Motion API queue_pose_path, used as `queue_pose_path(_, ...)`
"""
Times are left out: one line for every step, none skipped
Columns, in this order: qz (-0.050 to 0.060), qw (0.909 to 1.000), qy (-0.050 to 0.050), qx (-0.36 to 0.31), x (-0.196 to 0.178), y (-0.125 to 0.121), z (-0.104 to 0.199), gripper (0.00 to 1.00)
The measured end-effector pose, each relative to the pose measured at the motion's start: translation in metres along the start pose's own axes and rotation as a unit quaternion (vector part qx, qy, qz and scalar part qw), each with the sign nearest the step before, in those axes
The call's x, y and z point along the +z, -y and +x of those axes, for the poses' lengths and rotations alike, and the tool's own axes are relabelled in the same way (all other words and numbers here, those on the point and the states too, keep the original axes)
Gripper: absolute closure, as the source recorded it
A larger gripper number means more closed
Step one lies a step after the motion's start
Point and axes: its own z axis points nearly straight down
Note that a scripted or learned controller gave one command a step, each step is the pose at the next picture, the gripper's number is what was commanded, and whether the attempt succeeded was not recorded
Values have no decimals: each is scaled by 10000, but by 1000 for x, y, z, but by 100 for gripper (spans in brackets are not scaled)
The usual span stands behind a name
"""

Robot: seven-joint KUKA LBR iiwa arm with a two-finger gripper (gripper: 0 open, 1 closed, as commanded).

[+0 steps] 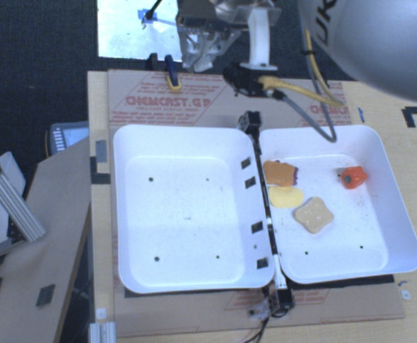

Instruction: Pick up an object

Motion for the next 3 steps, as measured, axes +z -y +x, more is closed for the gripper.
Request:
queue_pose_path(-11, 10000, 4, 25, -49, -21, -4, 100)
queue_pose_path(8, 10000, 15, 41, -46, -52, -4, 100)
queue_pose_path(15, 10000, 13, 30, -46, -53, -4, 100)
